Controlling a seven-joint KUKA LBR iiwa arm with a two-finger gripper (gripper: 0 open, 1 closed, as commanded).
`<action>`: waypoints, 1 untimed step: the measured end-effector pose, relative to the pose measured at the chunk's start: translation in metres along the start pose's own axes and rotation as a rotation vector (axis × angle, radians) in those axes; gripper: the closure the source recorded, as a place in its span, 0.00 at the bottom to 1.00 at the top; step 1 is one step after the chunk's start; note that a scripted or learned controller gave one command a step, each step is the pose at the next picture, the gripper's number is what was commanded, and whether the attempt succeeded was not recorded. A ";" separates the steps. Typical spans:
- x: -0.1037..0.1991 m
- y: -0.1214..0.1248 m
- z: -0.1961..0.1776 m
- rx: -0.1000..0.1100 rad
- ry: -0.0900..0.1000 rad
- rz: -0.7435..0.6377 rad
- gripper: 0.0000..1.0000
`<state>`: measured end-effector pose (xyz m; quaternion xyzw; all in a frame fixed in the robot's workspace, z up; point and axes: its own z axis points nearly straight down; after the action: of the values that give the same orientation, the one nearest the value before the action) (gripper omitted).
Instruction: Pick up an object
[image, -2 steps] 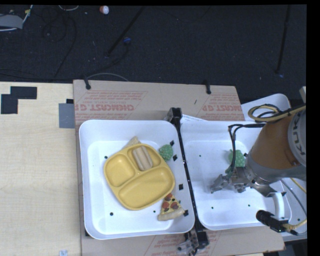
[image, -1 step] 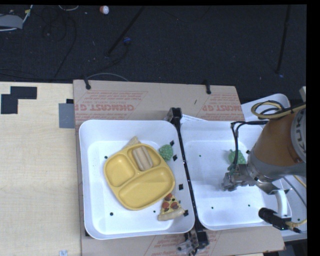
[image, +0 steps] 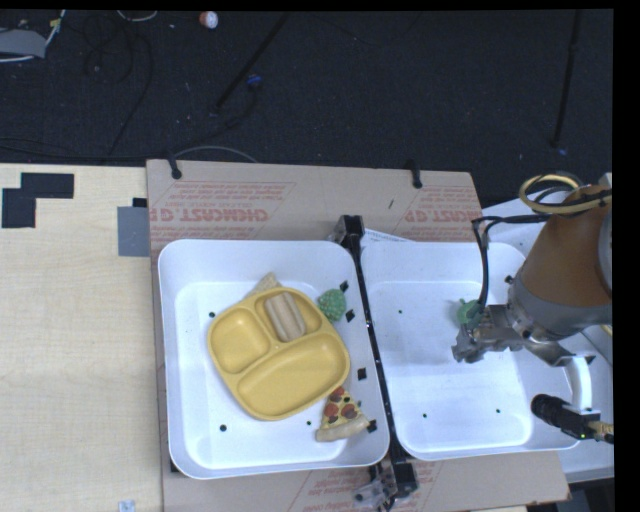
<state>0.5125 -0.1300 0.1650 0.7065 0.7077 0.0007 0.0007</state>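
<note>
My gripper (image: 470, 340) is low inside the right bin (image: 430, 430), near its right side. A small green object (image: 468, 311) lies right at the gripper's upper edge, partly covered by it. I cannot see whether it sits between the fingers. In the left bin (image: 190, 400) a yellow divided tray (image: 275, 360) holds a tan hot-dog piece (image: 285, 315). A green broccoli-like piece (image: 333, 302) rests beside the tray's upper right corner. A pizza slice (image: 342, 415) lies below the tray's lower right corner.
A black divider (image: 368, 340) runs between the two bins. The arm's orange band (image: 565, 260) and cables (image: 500, 225) hang over the right bin's right rim. Cardboard (image: 300, 205) lies under both bins.
</note>
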 end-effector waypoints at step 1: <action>-0.001 0.001 -0.048 0.000 0.000 0.000 1.00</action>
<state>0.5133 -0.1306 0.2127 0.7065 0.7077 0.0007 0.0008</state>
